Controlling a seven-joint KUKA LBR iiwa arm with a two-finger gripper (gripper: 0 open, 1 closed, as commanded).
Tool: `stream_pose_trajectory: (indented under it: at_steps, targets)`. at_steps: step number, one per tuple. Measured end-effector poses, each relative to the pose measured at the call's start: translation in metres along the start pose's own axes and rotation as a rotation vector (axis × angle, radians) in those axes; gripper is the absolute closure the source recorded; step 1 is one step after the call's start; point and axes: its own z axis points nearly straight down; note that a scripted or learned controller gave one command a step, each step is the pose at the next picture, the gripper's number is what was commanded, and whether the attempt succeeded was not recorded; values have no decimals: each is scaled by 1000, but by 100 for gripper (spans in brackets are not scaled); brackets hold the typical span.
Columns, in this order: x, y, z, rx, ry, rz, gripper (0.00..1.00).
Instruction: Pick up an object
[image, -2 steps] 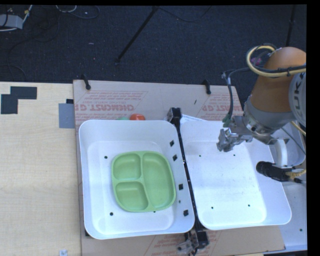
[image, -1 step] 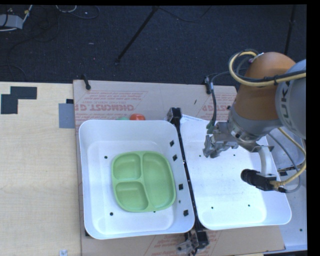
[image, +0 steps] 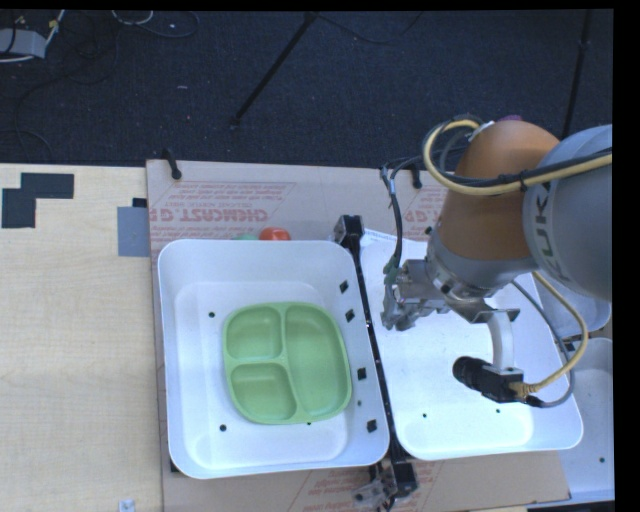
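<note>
Claw (image: 392, 312) over smooth white right bin (image: 520, 440), grip state unclear, glossy green compartment plate (image: 287, 362) in left bin (image: 190, 400).

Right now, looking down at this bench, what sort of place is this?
Most likely a robotics lab test bench. A grey and orange robot arm reaches over two white bins, cables trail across the dark floor, and a green divided plate lies in the left bin.

The gripper (image: 400, 303) hangs over the right bin (image: 470, 440), its fingertips too blurred to read. Behind it, the arm (image: 560, 215) hides the bin's far corner and runs off-frame.
</note>
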Motion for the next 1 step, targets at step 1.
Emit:
stream_pose_trajectory:
  at_steps: [1]
  targets:
    - [49,-14,15,0,0,0,100]
